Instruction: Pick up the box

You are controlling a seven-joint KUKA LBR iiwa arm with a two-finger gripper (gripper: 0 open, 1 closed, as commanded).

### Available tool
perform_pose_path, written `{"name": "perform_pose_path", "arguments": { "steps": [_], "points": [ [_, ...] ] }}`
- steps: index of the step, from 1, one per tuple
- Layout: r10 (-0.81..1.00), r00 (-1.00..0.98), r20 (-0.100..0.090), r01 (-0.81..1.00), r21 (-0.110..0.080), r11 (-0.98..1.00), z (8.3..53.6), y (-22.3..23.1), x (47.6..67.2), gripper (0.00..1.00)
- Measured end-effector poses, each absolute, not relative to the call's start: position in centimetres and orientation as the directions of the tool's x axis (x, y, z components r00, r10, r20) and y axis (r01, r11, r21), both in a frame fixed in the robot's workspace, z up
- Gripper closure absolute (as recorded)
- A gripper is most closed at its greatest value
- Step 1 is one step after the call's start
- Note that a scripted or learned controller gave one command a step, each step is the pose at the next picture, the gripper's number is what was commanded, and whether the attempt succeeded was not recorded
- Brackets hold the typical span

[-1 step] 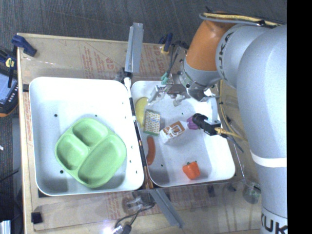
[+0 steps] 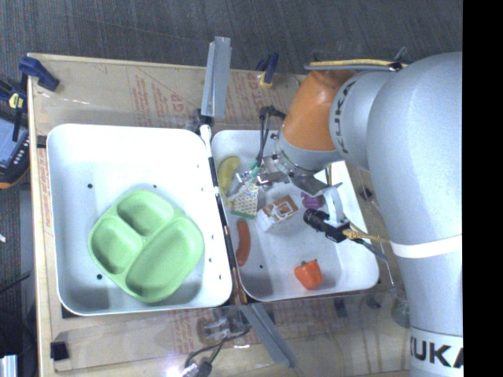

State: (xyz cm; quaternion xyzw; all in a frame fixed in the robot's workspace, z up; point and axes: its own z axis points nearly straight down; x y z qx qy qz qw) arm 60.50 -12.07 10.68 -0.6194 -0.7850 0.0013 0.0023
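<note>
Grey arm (image 2: 409, 179) reaches over the right bin (image 2: 271, 290), which holds the box (image 2: 280, 209), a banana (image 2: 227, 172), a sausage (image 2: 243, 242) and an orange pepper (image 2: 309, 273); gripper (image 2: 253, 181) state unclear. Left bin (image 2: 67, 144) holds a green divided plate (image 2: 147, 246)

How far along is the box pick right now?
Done: the arm has reached over the right bin, with the gripper low near its left wall. In hand: nothing that I can see; the box lies on the bin floor just right of the gripper. Left: close on the box and lift it.
</note>
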Motion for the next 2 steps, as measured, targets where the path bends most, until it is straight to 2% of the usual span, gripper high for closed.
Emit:
{"name": "perform_pose_path", "arguments": {
  "steps": [1,2],
  "points": [
    [0.971,-0.238,0.0,0.971,-0.006,0.238,11.7,-12.1,60.5,1.0],
    [0.899,-0.439,0.0,0.899,0.0,0.439,23.6,-5.7,61.7,1.0]
  ]
}}
